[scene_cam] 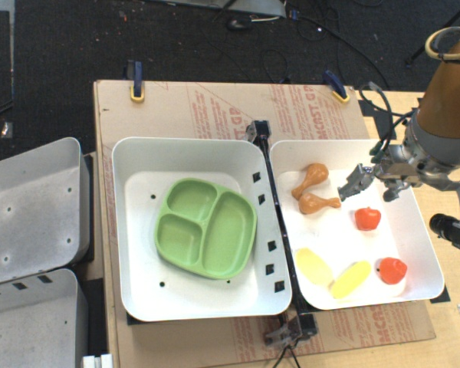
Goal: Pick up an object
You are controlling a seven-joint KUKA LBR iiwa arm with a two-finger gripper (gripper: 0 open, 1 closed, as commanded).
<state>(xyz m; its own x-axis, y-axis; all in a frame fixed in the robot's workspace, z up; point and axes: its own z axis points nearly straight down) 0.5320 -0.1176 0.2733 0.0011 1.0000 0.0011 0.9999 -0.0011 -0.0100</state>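
Note:
In the right bin (422, 240) lie two brown chicken drumsticks (314, 190), a red tomato (367, 218), a second red piece (392, 270) near the front right corner, and two yellow pieces (313, 266) (351, 279) at the front. My gripper (372, 182) hangs above the right bin, open, with one dark finger toward the drumsticks and the other to the right. The red tomato sits just below the gap between the fingers. Nothing is between the fingers.
The left bin (138, 282) holds a green three-compartment plate (205, 228). A black divider (270, 205) runs between the bins. Spare white bins (31, 205) stand at the far left. Clamps (137, 80) hold the cardboard base at the back.

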